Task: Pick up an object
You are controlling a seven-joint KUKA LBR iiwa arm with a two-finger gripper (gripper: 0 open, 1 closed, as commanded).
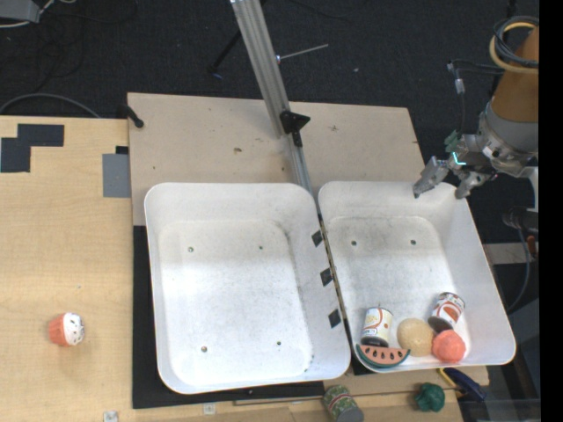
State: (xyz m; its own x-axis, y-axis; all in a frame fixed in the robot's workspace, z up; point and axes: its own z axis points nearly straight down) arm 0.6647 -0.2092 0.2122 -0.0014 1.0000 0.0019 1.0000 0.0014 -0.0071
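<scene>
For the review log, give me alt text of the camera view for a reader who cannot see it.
The arm's pincer hovers open over the far right corner of the right bin, holding nothing. In that bin's near corner cluster two cans, a watermelon slice, a pale ball and a pink ball.

In the right bin (466, 236) you see the candidates bunched in its near corner; a small can (376, 325) with a white and orange label lies tilted on the left; just below it a watermelon slice (384, 355) rests against the near rim; beside these sits a pale yellow ball (413, 336), touching a pink-red ball (449, 345) at the right; above that pair a second can (447, 309), red and white, lies on its side.
</scene>
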